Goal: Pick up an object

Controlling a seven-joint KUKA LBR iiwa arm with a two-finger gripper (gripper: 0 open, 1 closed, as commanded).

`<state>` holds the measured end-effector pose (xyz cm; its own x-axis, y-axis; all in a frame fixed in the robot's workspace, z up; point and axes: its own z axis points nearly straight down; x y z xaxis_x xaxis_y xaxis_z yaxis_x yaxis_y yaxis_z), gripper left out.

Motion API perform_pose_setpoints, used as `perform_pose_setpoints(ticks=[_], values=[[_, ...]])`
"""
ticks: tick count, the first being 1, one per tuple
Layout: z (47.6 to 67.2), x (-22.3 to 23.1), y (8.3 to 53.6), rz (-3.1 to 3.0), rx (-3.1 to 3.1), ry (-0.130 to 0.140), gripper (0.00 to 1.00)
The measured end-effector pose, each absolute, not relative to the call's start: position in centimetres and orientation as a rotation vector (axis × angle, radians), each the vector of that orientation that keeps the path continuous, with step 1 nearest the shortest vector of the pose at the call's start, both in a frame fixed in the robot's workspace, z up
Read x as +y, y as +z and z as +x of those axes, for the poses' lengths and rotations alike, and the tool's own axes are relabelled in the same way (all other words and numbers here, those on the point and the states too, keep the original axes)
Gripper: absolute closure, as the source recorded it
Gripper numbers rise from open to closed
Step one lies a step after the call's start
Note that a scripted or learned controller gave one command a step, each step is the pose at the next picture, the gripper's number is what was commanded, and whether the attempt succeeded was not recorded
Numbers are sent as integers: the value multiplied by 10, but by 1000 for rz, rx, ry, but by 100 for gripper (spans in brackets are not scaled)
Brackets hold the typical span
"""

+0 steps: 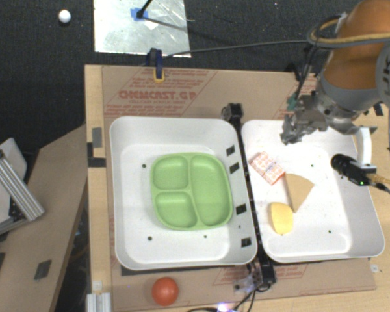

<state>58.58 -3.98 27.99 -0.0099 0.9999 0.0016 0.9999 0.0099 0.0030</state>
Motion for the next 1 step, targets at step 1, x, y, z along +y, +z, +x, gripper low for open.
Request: perform_pose_setpoints(ticks=[1], values=[[599, 15, 259, 2211, 2233, 3, 100]])
